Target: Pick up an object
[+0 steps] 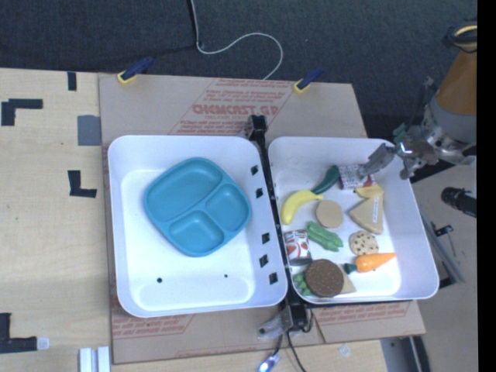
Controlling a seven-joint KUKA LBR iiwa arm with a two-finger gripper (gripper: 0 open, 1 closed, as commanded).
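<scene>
The right bin (411,231) holds several toy foods: a yellow banana (298,204), a dark green pepper (325,179), a tan round slice (329,214), a cheese wedge (369,215), a chip cookie (362,243), an orange carrot (373,262), a brown patty (323,278), a small can (297,246) and a green pod (324,235). A small red-and-white packet (353,179) lies near the bin's far side. My gripper (380,159) hangs over the bin's far right part, just right of and above that packet. Nothing is seen held in it.
The left bin (128,208) holds a blue sectioned plate (198,205). Both bins rest on a cardboard sheet (232,107) held by two clips at its far edge. A white cable (232,45) loops across the dark floor behind.
</scene>
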